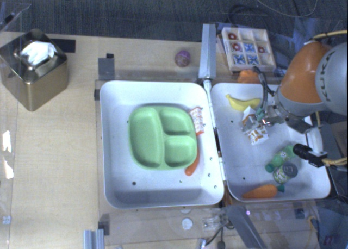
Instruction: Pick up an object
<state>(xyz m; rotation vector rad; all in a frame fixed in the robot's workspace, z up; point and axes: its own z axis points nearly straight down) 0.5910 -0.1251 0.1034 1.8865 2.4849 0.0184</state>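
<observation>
Camera view: gripper (260,118) over snack packet (256,132), right bin (234,185).

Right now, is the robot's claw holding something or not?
Gripper: low in the right white bin, over a small crumpled printed packet; whether it grips anything cannot be told.

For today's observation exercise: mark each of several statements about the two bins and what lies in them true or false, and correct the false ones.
1. The green divided plate lies in the left bin. True.
2. The banana lies in the left bin. False: it lies in the right bin, near its far edge.
3. A carrot lies near the right bin's front edge. True.
4. The purple ball sits inside the green plate. False: it rests on the bench beyond the bins.
5. The gripper is over the left bin. False: it is over the right bin.
</observation>
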